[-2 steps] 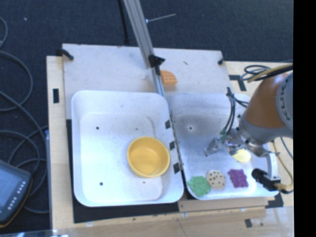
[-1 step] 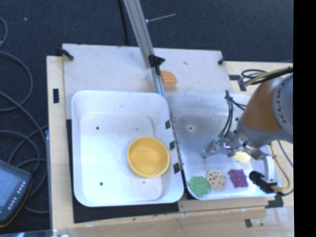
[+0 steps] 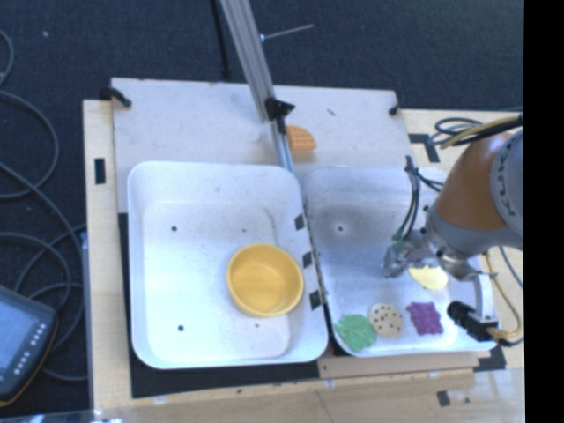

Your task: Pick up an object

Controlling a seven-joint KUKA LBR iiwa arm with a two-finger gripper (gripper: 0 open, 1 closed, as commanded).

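My gripper point(image 3: 396, 261) hangs low over the right bin point(image 3: 352, 210), at its right-hand side. Just right of it lies a pale yellow object point(image 3: 430, 278), partly hidden by the wrist; whether the two touch I cannot tell. Along that bin's front edge lie a green object point(image 3: 355, 331), a tan round perforated disc point(image 3: 385, 320) and a purple object point(image 3: 426, 317). A yellow bowl point(image 3: 264, 278) sits upright in the left bin point(image 3: 176, 201), toward its right side.
A slanted metal pole point(image 3: 251, 55) runs from the top of the view down to the divide between the bins. An orange object point(image 3: 300, 139) lies on the board behind the bins. Cables trail at the right, by the arm.
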